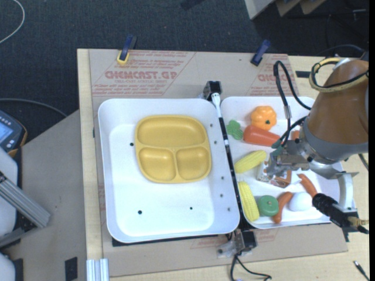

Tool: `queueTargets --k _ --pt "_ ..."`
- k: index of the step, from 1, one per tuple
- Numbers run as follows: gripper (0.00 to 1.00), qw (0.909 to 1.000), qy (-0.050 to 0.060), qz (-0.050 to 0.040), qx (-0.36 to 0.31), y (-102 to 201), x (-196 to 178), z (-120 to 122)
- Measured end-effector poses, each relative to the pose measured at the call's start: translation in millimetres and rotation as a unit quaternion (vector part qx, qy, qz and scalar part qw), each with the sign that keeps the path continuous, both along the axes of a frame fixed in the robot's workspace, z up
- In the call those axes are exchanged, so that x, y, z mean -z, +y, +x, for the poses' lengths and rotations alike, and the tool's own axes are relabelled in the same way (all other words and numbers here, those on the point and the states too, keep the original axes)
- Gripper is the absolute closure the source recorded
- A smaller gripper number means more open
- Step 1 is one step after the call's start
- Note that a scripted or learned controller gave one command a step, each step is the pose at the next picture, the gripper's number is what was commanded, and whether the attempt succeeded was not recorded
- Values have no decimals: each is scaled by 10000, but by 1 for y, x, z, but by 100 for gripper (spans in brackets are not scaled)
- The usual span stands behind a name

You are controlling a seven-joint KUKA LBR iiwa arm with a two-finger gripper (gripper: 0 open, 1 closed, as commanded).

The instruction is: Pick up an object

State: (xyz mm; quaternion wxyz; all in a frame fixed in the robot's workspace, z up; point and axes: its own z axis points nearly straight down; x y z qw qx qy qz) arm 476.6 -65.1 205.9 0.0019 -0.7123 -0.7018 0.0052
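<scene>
In the right bin (pixel 234 107) the gripper (pixel 275 167) hangs low among a scatter of toy food, reached in by the grey arm (pixel 340 116) with its orange band. Whether the claw is apart or together cannot be told; the metal parts blur into the clutter beneath them, and nothing can be seen held there. Relative to the gripper: a yellow corn cob (pixel 249 160) lies just to its left, an orange carrot (pixel 261 136) just above it, and a small orange pumpkin (pixel 263 116) beyond the carrot toward the bin's far wall. A green piece (pixel 235 130), possibly a pepper, sits up and to the left. Below the gripper lie a second corn cob (pixel 248 200), a round green item (pixel 268 205), a thin orange piece (pixel 280 205) and something white (pixel 300 201). Well to the gripper's left, in the left bin (pixel 117 215), a yellow divided plate (pixel 173 147) rests flat with three compartments facing up.
</scene>
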Motion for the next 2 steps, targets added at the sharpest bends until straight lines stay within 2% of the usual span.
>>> queueTargets --k 1,2 --pt "100 9999 -77 26 -97 42 -47 4" --pt "100 9999 -68 34 -124 125 -72 3"
